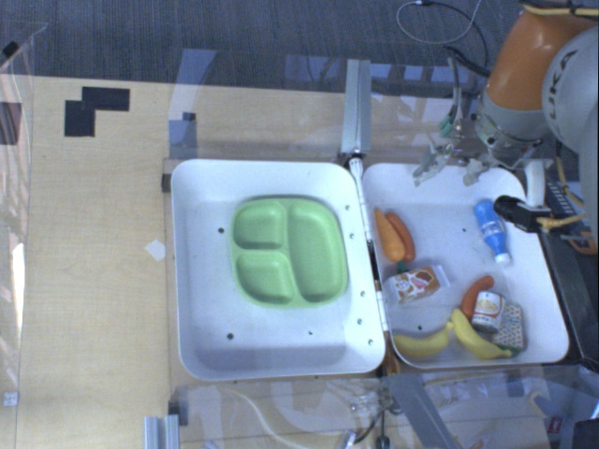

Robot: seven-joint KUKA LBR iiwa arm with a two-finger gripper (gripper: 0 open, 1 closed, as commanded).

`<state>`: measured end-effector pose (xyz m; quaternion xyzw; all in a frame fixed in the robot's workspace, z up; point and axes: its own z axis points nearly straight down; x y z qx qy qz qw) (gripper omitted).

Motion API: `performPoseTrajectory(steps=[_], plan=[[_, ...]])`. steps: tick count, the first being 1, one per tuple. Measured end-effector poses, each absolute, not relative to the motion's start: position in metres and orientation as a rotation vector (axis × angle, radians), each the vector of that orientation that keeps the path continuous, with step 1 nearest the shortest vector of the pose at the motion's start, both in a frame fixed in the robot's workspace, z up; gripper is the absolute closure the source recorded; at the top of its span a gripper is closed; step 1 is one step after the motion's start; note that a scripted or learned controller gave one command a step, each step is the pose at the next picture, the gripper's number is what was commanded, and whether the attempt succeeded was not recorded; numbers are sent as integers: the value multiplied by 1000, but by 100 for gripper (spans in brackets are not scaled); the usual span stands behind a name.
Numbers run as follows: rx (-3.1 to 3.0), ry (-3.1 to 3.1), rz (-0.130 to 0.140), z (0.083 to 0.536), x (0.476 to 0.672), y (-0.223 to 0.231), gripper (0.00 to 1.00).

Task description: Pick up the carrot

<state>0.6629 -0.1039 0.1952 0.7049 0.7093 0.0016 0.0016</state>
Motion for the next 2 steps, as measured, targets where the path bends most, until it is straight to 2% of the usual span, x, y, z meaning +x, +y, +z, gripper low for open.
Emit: performPoseTrajectory(steps=[1,2], plan=[[2209,2224,9,88,631,-132,0],[2203,2223,20,101,634,-130,100]])
